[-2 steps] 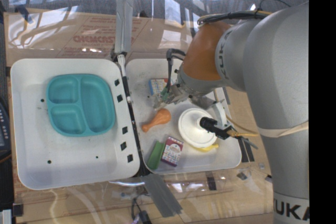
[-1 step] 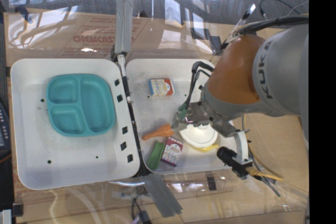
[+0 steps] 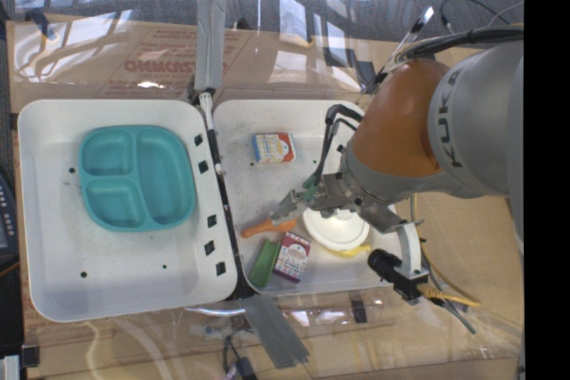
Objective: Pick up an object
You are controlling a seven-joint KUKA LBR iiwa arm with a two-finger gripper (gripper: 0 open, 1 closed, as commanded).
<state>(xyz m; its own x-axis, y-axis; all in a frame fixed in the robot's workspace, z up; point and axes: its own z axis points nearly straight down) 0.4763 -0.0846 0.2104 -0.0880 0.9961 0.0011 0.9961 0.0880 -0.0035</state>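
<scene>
Nearest the camera looms the grey arm point(image 3: 472, 120) with its orange band, reaching over the right bin point(image 3: 233, 125) from the desk's right edge. Beneath its wrist, the hand point(image 3: 298, 202) hangs low over the middle of that bin, and I cannot tell how it is set, since the wrist and its fittings cover it.

Likeliest target is the orange carrot point(image 3: 267, 228), lying flat on the bin floor just beside the hand, on the side toward the bin's near edge. It looks like a light, stiff toy, smooth and probably a bit slippery; I would take it across its thick middle, where it is least likely to squirt out.

Touching or nearly touching the carrot, toward the near edge, lies a small purple carton point(image 3: 293, 257), with a green piece point(image 3: 264, 263) beside it against the bin's left wall. Both look light; the carton is boxy, with flat sides that should grip well. A white and yellow round thing point(image 3: 337, 232) sits just right of the carton, partly under the arm. Well apart, toward the far edge, lies a small blue and orange box point(image 3: 272, 147), with bare floor around it.

Across the divider, the left bin point(image 3: 44, 280) carries a teal divided tray point(image 3: 138, 176)
</scene>
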